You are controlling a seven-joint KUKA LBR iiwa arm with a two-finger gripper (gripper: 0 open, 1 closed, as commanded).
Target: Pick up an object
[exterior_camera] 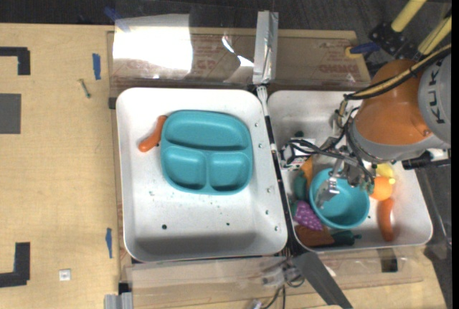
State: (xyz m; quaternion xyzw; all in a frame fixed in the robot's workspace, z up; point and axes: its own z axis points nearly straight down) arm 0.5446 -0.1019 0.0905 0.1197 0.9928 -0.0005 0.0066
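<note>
The grey arm with the orange band (391, 114) is seen reaching into the right-hand shallow white bin (419, 229), its end effector (331, 189) lowered over the round teal plastic bowl (343, 206) that lies among the clutter there. The metal tip is seen against the bowl's inner left side. How far the end effector is parted, and whether anything is held by it, cannot be told, as cables and the wrist cover it.

The bowl is taken as the likely target, being directly beneath the tool. Around the bowl are noted: a bunch of purple toy grapes (306, 215) at its lower left, touching or nearly so; an orange carrot-like piece (386, 219) to its right near the bin wall; and a yellow and orange toy (383, 184) at its upper right. Such crowding is judged a risk to a clean lift.

To the left of the bowl, in the left-hand white bin (143, 229), a teal three-compartment plastic tray (206, 150) lies flat, with a small orange sausage-shaped toy (150, 140) just at its left edge.
</note>
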